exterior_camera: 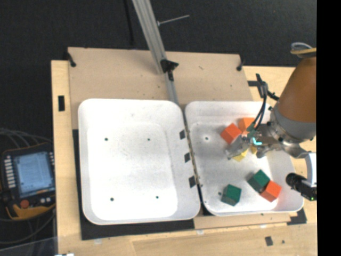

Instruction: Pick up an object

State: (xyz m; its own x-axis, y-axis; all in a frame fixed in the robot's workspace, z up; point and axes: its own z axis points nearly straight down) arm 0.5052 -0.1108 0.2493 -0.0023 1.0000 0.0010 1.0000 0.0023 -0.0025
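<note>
Tool (246, 147), grip state unreadable, hung low over small yellow block (239, 155) beside orange cube (230, 133); best centred on one, clear of neighbours.

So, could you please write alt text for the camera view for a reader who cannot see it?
A grey robot arm reaches from the right over the right white bin, its gripper low among an orange block and a yellow piece. Nearer the front lie two green blocks and another orange block. The left white bin sits alongside.
</note>
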